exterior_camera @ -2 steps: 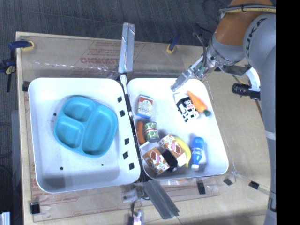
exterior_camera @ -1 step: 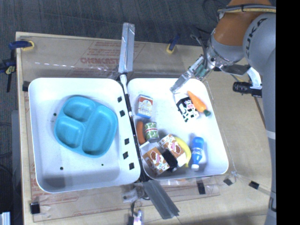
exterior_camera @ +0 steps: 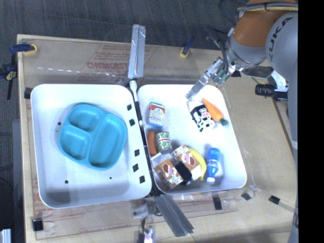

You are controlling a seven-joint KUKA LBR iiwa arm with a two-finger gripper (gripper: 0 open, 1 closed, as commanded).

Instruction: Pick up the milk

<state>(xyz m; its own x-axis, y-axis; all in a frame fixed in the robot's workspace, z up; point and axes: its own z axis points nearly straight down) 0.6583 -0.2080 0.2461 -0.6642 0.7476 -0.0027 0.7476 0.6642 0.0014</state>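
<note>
The milk (exterior_camera: 202, 117) is a small carton with black-and-white cow patches. It lies in the upper right part of the right bin (exterior_camera: 239, 155), touching an orange carrot (exterior_camera: 214, 110) on its right. My gripper (exterior_camera: 192, 93) reaches in from the upper right. Its tip hangs just above and left of the carton, near the bin's back wall. Nothing shows in its grasp.
The right bin also holds a red-and-white carton (exterior_camera: 156, 114), a green can (exterior_camera: 162, 141), a blue bottle (exterior_camera: 213, 164), a banana (exterior_camera: 199, 161) and patterned boxes (exterior_camera: 169, 172) at the front. A blue divided tray (exterior_camera: 93, 134) lies in the left bin (exterior_camera: 40, 151).
</note>
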